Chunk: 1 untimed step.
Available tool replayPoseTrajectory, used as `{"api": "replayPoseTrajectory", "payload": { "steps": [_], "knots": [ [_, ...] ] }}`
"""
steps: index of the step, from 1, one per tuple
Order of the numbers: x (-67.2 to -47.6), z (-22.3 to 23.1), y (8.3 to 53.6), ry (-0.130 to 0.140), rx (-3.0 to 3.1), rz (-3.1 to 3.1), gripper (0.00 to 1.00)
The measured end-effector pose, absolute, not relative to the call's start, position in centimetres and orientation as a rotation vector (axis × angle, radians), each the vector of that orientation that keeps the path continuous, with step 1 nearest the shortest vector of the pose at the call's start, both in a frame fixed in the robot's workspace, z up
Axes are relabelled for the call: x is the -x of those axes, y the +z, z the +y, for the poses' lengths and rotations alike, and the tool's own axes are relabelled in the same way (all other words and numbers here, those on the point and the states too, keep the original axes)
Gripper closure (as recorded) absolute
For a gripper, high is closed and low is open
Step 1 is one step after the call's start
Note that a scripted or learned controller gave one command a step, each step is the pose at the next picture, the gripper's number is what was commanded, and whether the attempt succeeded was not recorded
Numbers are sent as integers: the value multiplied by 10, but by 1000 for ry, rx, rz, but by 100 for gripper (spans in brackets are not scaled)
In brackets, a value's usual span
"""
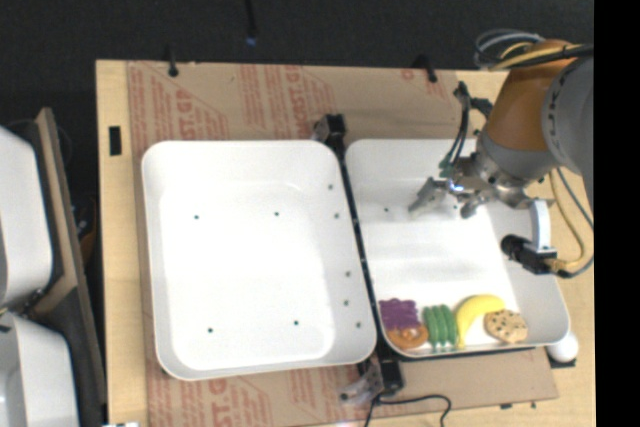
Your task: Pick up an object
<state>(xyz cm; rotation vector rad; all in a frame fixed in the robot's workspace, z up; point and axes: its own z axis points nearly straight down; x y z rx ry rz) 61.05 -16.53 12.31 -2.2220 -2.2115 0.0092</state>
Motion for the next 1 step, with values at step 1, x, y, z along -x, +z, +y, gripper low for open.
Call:
{"api": "replayPoseTrajectory", "payload": {
  "steps": [1],
  "knots": [
    [-543, -191, 169, -2, 2229, -2220, 0]
  ]
}}
